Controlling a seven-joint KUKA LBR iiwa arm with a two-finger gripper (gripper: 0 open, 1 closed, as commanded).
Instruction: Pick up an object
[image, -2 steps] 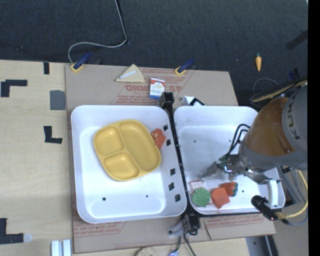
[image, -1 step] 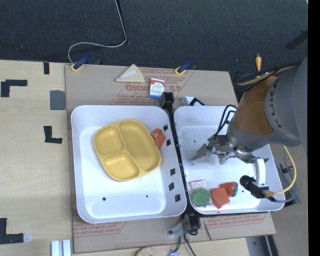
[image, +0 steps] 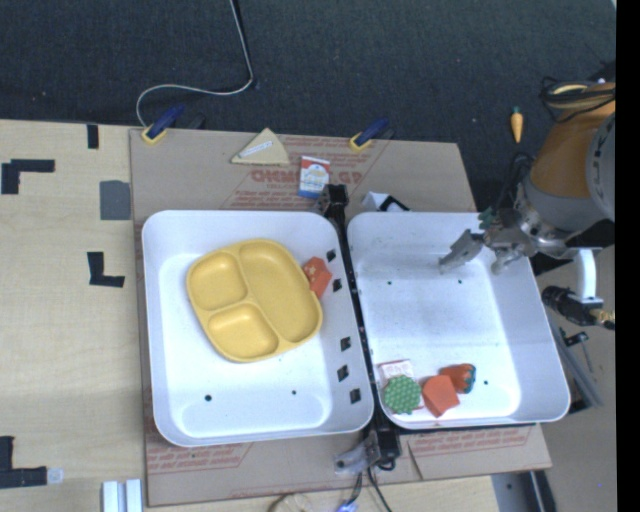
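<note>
My two-finger gripper, fingers spread and grasping nothing, hovers over the right shallow white bin holding a green dotted round piece and orange block; the left white bin holds a yellow three-compartment plastic plate.

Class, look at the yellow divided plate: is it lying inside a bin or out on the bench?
Inside. The yellow divided plate lies flat within the left bin, white floor showing all around it.
</note>
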